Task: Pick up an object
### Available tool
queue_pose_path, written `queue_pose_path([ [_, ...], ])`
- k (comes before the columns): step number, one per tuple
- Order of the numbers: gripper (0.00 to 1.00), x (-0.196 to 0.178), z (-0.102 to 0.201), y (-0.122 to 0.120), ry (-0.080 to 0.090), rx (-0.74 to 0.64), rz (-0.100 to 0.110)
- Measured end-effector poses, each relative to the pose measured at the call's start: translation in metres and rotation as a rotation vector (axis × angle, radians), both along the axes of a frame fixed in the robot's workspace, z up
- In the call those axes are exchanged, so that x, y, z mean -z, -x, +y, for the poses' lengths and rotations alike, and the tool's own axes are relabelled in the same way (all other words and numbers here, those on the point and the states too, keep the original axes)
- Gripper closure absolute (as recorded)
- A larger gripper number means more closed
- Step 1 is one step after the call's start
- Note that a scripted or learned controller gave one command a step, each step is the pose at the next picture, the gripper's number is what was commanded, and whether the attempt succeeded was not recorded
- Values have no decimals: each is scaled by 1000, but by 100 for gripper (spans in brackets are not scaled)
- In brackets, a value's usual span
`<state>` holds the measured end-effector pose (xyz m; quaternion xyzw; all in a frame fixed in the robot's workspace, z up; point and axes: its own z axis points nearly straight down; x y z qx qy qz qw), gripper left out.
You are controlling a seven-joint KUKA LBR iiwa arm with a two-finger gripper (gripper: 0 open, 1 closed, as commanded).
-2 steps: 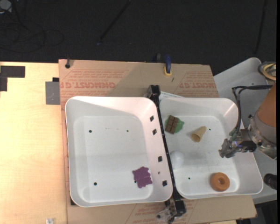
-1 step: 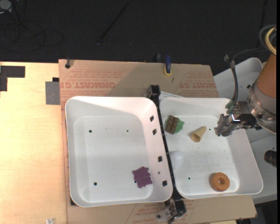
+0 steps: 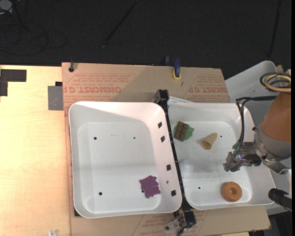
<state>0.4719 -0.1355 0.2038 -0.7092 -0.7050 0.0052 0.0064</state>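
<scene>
Gripper (image 3: pixel 232 164) hangs low over the right bin (image 3: pixel 206 200), near its right wall; can't tell its state. Left to right: purple piece (image 3: pixel 150 186) in the left bin (image 3: pixel 83 200), green-brown block (image 3: pixel 183 131), cone (image 3: pixel 209 141), brown ring (image 3: pixel 231 191). Ring looks like the closest target: just below the gripper, slightly toward the near rim, no long axis.

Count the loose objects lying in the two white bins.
4. Left bin: purple piece near its front right corner. Right bin: brown-and-green block at back left, cone mid-back, orange ring at front. The gripper may hide more.
</scene>
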Motion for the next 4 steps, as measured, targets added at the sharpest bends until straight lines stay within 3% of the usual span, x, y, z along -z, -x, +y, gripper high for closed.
queue_pose_path([
  [1,100,-82,62,-5,0,-13,-21],
  [2,100,39,-9,-7,2,1,-3],
  [3,100,118,-81,-3,1,-3,-15],
  [4,100,1,-79,-19,6,-7,-25],
])
